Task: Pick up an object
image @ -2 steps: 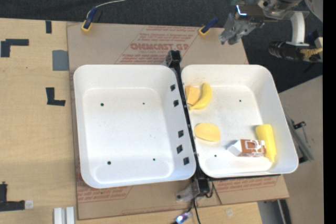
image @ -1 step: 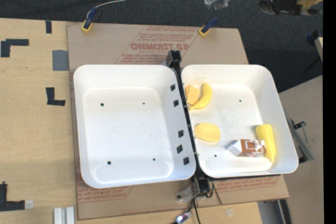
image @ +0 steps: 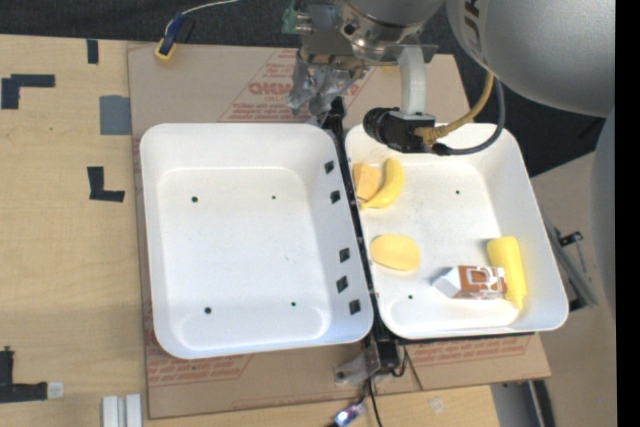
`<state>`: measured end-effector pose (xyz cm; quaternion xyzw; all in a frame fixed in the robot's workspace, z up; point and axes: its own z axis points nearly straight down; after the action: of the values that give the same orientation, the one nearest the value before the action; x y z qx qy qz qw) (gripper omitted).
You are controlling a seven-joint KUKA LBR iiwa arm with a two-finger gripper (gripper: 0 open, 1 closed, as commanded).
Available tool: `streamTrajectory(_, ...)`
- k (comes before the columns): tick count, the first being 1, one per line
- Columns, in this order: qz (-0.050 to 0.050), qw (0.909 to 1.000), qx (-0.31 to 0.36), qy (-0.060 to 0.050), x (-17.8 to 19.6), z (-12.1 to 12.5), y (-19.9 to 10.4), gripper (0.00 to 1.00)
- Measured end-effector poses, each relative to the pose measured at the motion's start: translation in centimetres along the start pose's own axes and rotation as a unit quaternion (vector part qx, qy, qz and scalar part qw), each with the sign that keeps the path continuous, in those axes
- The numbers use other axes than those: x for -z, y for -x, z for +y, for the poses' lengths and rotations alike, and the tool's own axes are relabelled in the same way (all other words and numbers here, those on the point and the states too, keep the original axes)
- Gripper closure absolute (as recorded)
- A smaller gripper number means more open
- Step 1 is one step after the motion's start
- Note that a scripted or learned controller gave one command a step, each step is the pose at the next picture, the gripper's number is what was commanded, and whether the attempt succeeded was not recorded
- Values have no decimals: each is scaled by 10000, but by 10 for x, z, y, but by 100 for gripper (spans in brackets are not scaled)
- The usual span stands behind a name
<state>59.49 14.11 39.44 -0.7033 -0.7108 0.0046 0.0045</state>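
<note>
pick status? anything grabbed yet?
Done: nothing looks picked. In hand: gripper sits over the top rim where the two bins meet, nothing visibly held. Left: the banana, lemon, carton and yellow piece all lie in the right bin.

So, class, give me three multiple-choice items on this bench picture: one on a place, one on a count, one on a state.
1. Where does the small carton lie?
A. In the left bin
B. In the right bin, near its front edge
C. On the cardboard sheet behind the bins

2. How many yellow items lie in the right bin?
A. One
B. Three
C. Six

3. How does the carton rest?
A. Lying on its side
B. Standing upright
C. Hanging from the gripper

Answers:
1 B, it sits by the right bin's front rim.
2 B, a yellow piece near the divider, a rounded one in the middle, a long one beside the carton.
3 A, it lies flat on the bin floor, while the gripper is behind the bins.
</note>
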Motion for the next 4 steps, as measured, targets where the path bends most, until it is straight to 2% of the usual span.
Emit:
streamTrajectory(1, 34, 9999, 18, 109, 103, -21, -100, 100)
streamTrajectory(2, 10, 10000, -34, 79, 143, -49, -93, 100)
streamTrajectory(3, -3, 10000, -42, 60, 139, -48, -93, 0)
streamTrajectory(4, -6, 10000, -31, 61, 149, -48, -94, 100)
